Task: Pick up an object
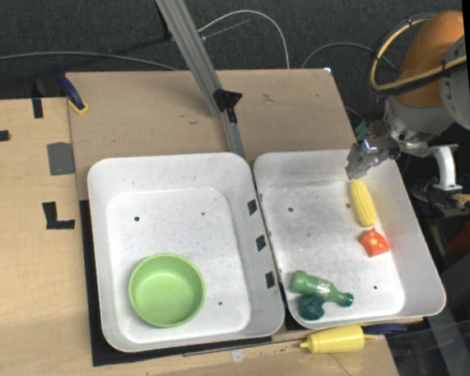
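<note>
Nearest the camera, a yellow bottle [336, 340] lies on its side on the surface [154, 116], just outside the front rim of the right bin [300, 177]. Inside that bin, at its front, we see a green bottle [319, 285] lying down with a small dark teal piece [311, 306] touching it. Further in, along the bin's right side, sits a small orange-red object [374, 243], and just behind it an ear of yellow corn [362, 202] lying lengthwise. In the left bin [167, 169], a green bowl [167, 289] rests upright in the front corner.

The gripper [363, 161] hangs at the far right corner of the right bin, directly behind the top end of the corn and very near it (whether it touches we cannot say). We cannot tell how the jaws stand; they are too small and dark against the bin's rim.

We judge this to be the approach step: nothing is lifted, and the corn is the likeliest target. The next move, as we read it, calls for coming down over the corn with the jaws set across its narrow width, since a grip along its length would likely slip.

Beyond the bins the surface is bare brown board with a slanted metal pole [198, 62] clamped to it, a lighter wooden panel to the left marked with black tape, and cables trailing over dark floor at the back.
</note>
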Controlling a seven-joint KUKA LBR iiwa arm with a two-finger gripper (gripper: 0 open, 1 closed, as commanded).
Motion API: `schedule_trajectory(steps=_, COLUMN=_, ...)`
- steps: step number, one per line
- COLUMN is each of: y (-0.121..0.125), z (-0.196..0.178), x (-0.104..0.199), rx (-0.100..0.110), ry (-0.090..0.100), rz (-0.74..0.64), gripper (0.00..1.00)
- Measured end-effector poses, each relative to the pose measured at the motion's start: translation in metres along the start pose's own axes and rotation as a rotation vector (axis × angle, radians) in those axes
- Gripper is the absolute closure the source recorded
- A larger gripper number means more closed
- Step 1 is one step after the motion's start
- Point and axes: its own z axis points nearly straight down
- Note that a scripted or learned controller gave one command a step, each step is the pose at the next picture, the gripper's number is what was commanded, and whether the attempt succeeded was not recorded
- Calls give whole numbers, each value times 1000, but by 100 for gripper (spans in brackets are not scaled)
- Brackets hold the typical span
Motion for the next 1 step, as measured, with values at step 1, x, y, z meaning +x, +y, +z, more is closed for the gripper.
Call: schedule_trajectory(steps=1, y=8, z=-46, x=4, rx=0, ry=0, rz=-1, gripper=100)
